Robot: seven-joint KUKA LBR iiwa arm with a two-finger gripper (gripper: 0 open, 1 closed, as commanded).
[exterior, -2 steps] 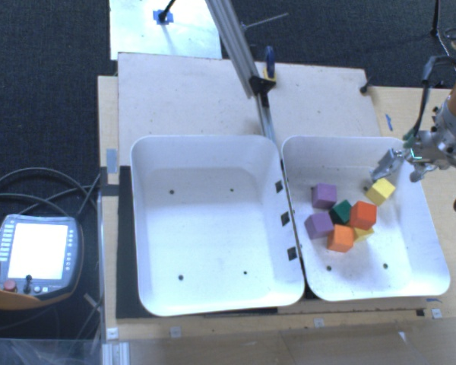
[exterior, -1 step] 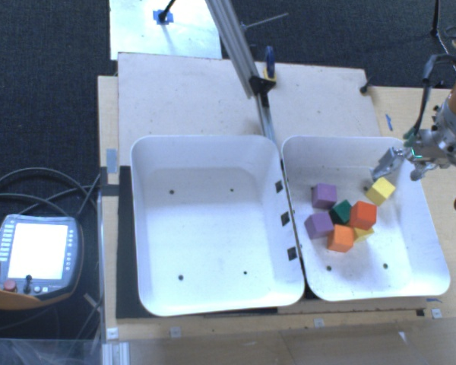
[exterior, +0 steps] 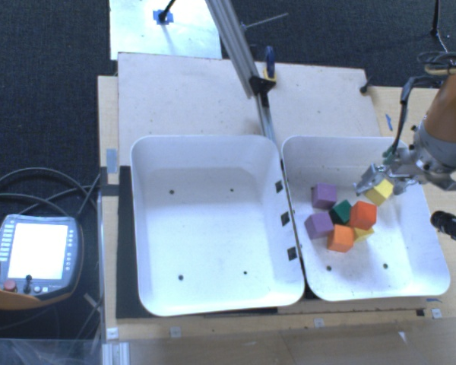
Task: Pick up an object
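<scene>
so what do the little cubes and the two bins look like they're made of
Cubes, e.g. the orange cube and purple cube: probably painted wood or foam, matte solid colour without glare; which one is unclear. Right bin and left bin: likely moulded plastic, smooth white with rounded corners.

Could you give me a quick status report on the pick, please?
Gripper over right bin, yellow block at its tip. Grasp unconfirmed. Purple, green, orange blocks clustered just below.
</scene>
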